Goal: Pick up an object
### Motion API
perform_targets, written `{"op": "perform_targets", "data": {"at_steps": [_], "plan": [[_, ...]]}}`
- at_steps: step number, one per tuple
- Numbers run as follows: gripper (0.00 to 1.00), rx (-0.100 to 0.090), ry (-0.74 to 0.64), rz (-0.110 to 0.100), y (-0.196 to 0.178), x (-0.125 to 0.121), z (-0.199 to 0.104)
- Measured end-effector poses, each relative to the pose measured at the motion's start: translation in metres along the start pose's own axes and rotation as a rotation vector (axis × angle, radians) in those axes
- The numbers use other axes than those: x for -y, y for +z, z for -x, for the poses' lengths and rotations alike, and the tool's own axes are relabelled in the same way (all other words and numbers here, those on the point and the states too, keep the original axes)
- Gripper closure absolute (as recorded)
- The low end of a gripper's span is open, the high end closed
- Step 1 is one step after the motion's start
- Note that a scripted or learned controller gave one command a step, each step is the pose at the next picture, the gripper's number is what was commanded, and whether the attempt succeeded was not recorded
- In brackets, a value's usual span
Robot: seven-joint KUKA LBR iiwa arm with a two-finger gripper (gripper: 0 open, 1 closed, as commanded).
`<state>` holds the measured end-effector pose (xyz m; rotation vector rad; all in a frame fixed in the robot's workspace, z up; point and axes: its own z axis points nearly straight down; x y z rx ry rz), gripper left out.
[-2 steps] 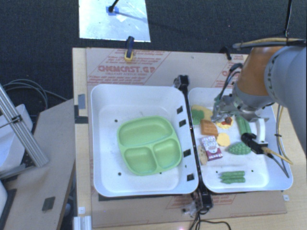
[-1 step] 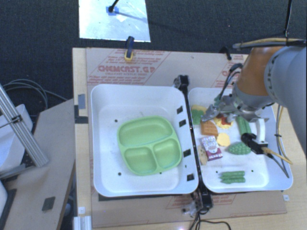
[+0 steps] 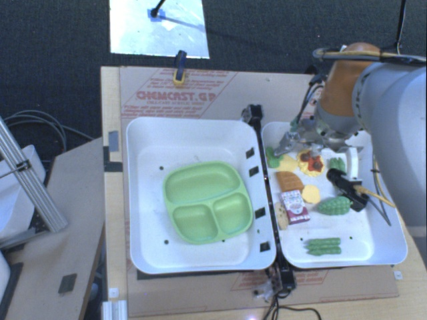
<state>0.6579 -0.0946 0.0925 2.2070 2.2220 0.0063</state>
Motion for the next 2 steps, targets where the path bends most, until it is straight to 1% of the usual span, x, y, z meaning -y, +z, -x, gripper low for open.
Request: {"op": "perform_targets", "data": {"at_steps": [1, 2], "plan": [[1.00, 0.000, 0.000, 0.009, -0.0097, -0.0004, -0.0003], [0.00, 0.001, -0.001, 0.008, -0.0090, 0.0000, -0.0002]]}}
